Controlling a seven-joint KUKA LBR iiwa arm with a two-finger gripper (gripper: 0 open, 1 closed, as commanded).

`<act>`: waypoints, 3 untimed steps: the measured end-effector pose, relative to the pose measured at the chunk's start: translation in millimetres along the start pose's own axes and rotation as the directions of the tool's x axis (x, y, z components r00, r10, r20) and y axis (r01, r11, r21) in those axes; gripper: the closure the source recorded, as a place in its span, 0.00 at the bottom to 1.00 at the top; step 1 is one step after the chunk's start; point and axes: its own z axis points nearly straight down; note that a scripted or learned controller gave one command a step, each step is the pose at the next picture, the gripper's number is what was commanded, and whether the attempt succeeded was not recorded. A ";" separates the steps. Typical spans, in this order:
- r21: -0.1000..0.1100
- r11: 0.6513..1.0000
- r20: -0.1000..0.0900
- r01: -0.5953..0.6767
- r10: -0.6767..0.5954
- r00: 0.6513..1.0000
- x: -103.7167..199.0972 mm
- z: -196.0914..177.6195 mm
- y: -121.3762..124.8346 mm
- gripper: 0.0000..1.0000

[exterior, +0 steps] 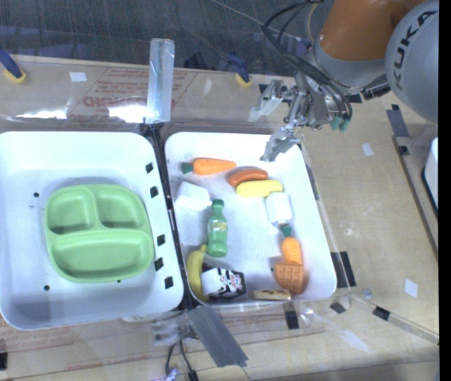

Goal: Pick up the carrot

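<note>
Here the tool (283, 139), a pale metallic two-finger piece, hangs over the far right corner of the right-hand shallow white plastic bin (321, 236), its fingers slightly parted with nothing between them. Above it the grey arm (412, 38) with its glossy orange band slants in from the counter's far right corner, black cables looping around the wrist. The smooth orange carrot with a green stub (212, 166) lies near the bin's far edge, left of the tool and apart from it. Just beside it are a reddish sausage-like piece (248, 175) and a yellow oblong (259, 187). A small green bottle (217, 228) stands mid-bin. The left white bin (11, 213) holds a matte green divided plate (97, 232).
</note>
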 end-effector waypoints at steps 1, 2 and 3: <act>-0.004 0.983 -0.005 0.182 -0.182 0.983 -4.0 95.6 -20.5 0.00; -0.005 0.966 -0.005 0.259 -0.259 0.966 25.8 196.3 14.6 0.00; -0.004 0.992 -0.013 0.127 -0.127 0.992 10.2 191.9 12.7 0.00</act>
